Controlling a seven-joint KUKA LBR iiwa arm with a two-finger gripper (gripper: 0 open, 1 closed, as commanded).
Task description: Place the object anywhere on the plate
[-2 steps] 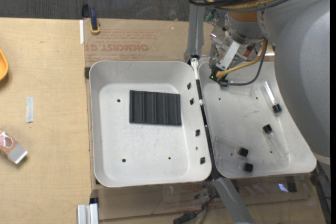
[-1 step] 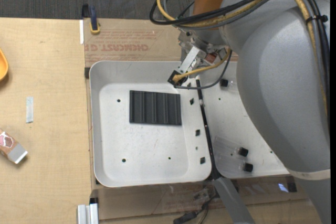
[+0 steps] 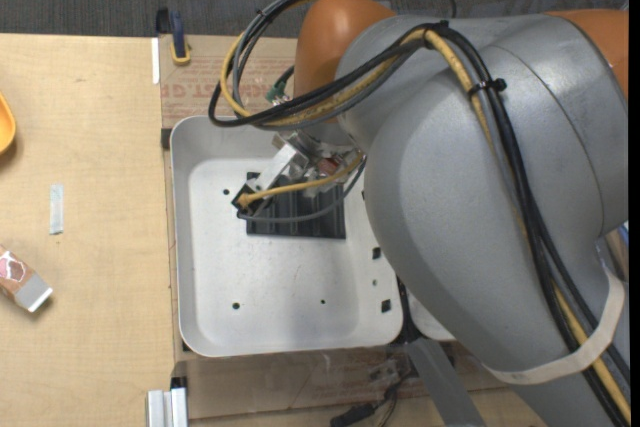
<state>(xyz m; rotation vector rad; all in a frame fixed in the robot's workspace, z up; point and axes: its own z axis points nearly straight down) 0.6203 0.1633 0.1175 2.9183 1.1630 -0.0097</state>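
Gripper (image 3: 295, 212) hangs over white bin (image 3: 200, 315) middle; I cannot tell its opening, nor the object's weight, stiffness, grasp point.

Black ribbed block (image 3: 296, 215): rectangular, flat on the floor of the white bin (image 3: 186, 245), upper middle, well apart from the walls. Long edges roughly level with the bin's front rim. Top left corner crossed by a yellow cable (image 3: 285, 186). Upper edge hidden under the arm.
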